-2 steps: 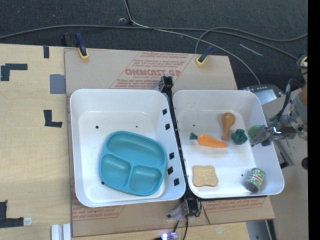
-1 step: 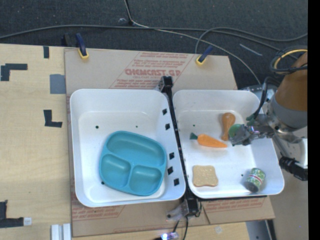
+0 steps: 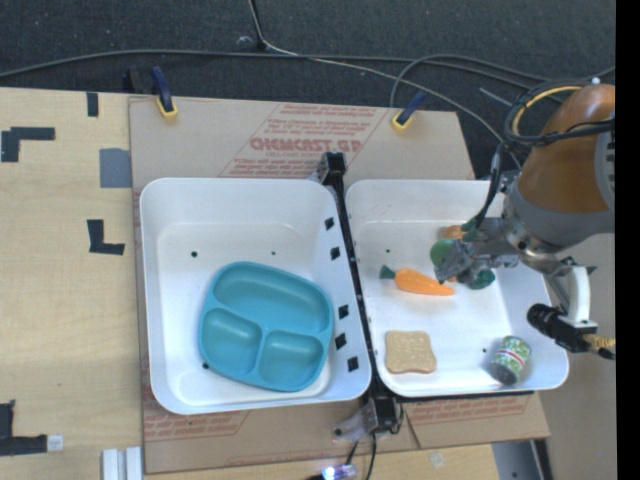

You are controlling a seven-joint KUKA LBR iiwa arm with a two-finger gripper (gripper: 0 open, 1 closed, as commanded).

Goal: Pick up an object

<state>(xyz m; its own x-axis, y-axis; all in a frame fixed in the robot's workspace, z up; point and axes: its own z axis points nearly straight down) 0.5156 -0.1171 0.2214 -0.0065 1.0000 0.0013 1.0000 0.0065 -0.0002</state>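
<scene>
Two shallow white plastic bins sit side by side on a sheet of brown printed cardboard [image 3: 300,133] laid over the light wood desk [image 3: 60,268].

Left bin [image 3: 160,208]: a turquoise plastic divided plate w/ three compartments [image 3: 265,325], lying flat, roughly mid-bin and toward the near edge.

Right bin [image 3: 400,203]: an orange plastic carrot [image 3: 423,284] lies on its side about mid-bin, tip pointing toward the right wall. A tan square slice of toy bread [image 3: 410,352] lies flat near the near edge, left of centre. A small green-and-white labelled can [image 3: 509,359] lies tipped over in the near right corner. A dark green item [image 3: 483,276] sits just right of the carrot, partly hidden under the arm; can't tell what it is. A small orange-tan bit [image 3: 454,233] shows just beyond the end effector, also unclear.

The grey arm w/ orange band [image 3: 565,158] reaches in over the right wall of the right bin. Its end effector [image 3: 455,264] is low over the bin's middle-right area, just beside the carrot's thick end and the green item. Fingers are dark and blurred against the clutter, so can't tell how far apart they are or whether anything sits between them.

Black cables [image 3: 300,53] run across the dark floor past the far edge of the desk. Two blue-and-yellow clamps [image 3: 163,96] pin the cardboard's far edge.
</scene>
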